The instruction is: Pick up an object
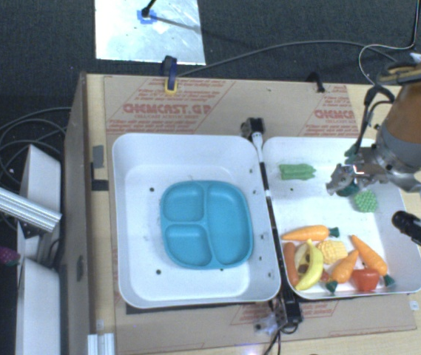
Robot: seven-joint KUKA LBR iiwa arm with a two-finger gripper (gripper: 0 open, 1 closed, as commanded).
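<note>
Hovered over the right bin (417, 276) as gripper (341, 181), grip unreadable from above; lay just beside it, a green knobbly toy (366, 200), probably light, stiff plastic; best pinched across its narrow middle.

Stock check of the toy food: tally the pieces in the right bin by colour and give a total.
Green: 2, a flat green pod-shaped plastic piece and a round knobbly green plastic piece by the gripper
Orange: 3 plastic carrots
Yellow: 2, a curved yellow plastic banana and a yellow plastic corn cob
Red: 2, a red plastic pepper and a reddish sausage-shaped piece
Total: 9
</note>
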